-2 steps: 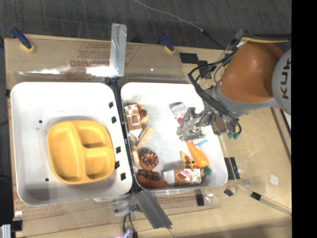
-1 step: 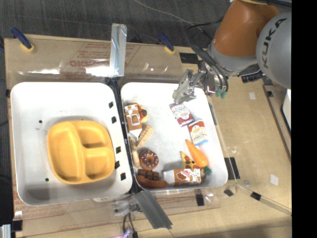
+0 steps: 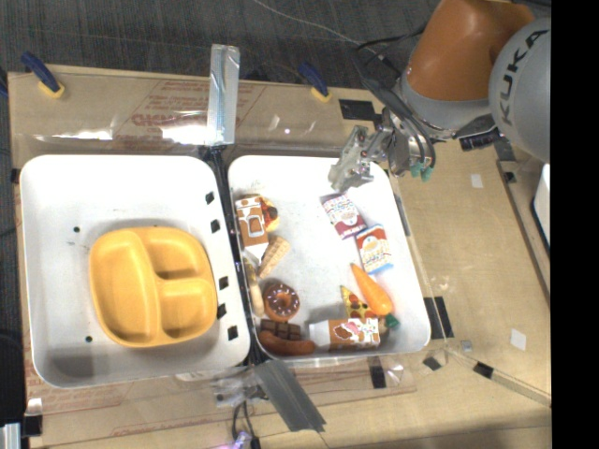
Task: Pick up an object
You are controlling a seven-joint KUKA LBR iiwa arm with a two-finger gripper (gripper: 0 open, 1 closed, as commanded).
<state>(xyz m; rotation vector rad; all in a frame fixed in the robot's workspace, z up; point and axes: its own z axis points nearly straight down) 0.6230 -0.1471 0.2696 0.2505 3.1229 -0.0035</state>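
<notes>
Robotics lab bench, KUKA arm [image 3: 487,45], clamped cardboard [image 3: 122,110], taped white bins [image 3: 56,185]; toy food [image 3: 281,299]

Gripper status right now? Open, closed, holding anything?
Gripper: cannot be told whether open or closed; nothing visibly held. It sits over the right bin's upper edge, above a small snack packet.

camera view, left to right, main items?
yellow divided plate → gingerbread house toy → chocolate donut → red-and-white packet → carrot → hand sits above the right bin's far edge.
</notes>
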